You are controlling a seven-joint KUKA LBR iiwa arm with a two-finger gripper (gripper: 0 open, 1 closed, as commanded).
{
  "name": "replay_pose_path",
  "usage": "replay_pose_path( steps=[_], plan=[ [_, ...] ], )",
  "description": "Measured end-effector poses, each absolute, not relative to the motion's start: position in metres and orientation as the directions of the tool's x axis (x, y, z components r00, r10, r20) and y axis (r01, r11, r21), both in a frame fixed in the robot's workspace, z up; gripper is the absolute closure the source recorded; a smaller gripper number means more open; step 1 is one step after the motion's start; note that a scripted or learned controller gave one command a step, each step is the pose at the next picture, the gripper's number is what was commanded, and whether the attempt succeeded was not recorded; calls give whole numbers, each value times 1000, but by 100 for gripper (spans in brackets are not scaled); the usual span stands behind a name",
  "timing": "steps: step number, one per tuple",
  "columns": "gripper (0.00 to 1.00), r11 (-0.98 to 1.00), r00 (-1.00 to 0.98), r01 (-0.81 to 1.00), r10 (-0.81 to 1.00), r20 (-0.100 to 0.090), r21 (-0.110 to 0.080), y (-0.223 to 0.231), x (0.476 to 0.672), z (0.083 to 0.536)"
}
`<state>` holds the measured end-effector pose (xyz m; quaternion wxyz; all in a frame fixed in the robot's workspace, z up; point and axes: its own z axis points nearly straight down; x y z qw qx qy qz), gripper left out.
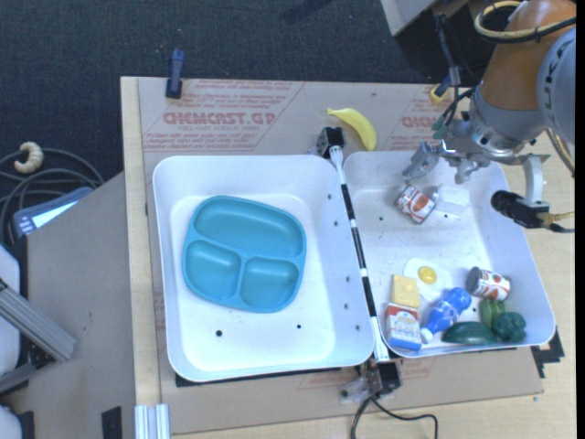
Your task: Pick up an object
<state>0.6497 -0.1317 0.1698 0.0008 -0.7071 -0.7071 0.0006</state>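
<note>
The tool (441,161) hangs over the far end of the right bin (539,286) with its fingers spread, just above a small red-and-white can (416,202) lying on its side. That can could roll or get nudged away if the fingers come down off-centre. Near that bin's front edge sit a fried egg (425,273), a blue bottle (444,308) and green vegetables (489,326). The left bin (174,245) holds a blue divided plate (243,252).

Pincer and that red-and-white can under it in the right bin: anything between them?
Nothing lies between them in the camera view. The pincer hangs just above the tipped red-and-white can, with bare white bin floor around it.
</note>
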Motion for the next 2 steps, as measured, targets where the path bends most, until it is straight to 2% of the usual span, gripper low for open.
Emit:
replay_pose_path(
  steps=[1,2],
  plan=[
    [0,2,-2,1000,1000,-3,13,-134,665,104],
    [0,1,-1,1000,1000,1,-2,-107,645,84]
  ],
)
